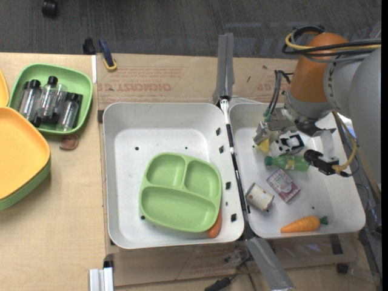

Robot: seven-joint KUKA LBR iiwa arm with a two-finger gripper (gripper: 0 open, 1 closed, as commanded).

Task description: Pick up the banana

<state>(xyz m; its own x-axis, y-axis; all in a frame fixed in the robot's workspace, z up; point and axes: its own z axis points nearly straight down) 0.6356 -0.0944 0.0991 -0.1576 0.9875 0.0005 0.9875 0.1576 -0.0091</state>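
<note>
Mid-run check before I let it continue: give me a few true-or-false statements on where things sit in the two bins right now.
1. The green divided plate lies in the left bin. True.
2. The toy carrot lies in the left bin. False: it lies near the right bin's front edge.
3. The gripper is over the right bin. True.
4. The green tray of vials sits inside a bin. False: it rests on the bench, left of both bins.

Only readable txt: red print on the cardboard sheet (pixel 159 80) behind the bins, upside down from this cam. Big line looks like "CHEMCYZL", w/ some letters unclear. Smaller red lines above it and red print on the cardboard's right part too blurred to read. Pink packet (pixel 283 184) has a printed pattern, no legible words.
</note>
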